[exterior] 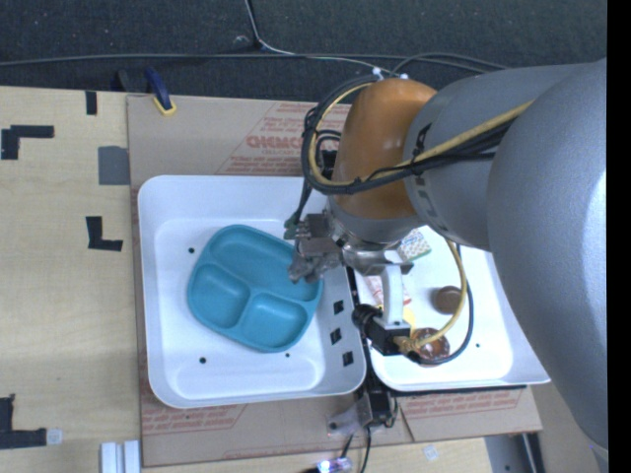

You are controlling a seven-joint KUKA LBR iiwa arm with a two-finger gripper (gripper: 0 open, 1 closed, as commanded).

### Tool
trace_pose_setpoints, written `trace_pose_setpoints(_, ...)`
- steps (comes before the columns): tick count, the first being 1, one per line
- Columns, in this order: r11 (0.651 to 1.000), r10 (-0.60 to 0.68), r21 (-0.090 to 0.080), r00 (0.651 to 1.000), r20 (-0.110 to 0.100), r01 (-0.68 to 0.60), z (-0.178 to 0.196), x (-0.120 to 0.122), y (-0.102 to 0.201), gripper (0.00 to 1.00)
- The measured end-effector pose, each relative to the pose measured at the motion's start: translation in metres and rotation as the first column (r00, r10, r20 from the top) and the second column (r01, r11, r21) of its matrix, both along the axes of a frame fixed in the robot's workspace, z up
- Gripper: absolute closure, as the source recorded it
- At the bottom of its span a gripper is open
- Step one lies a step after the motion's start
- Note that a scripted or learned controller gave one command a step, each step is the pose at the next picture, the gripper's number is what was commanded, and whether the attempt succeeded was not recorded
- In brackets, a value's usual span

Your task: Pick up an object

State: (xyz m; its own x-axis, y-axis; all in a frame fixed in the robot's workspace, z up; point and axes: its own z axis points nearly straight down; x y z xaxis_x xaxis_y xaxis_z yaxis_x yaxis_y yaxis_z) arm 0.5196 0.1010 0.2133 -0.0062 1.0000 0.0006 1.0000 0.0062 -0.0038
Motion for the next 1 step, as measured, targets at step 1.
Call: trace_pose_setpoints(1, 1.0, -0.003, -0.001, 1.0, 0.001, 0.003, 0.0005, 0.0006, -0.0026, 0.0)
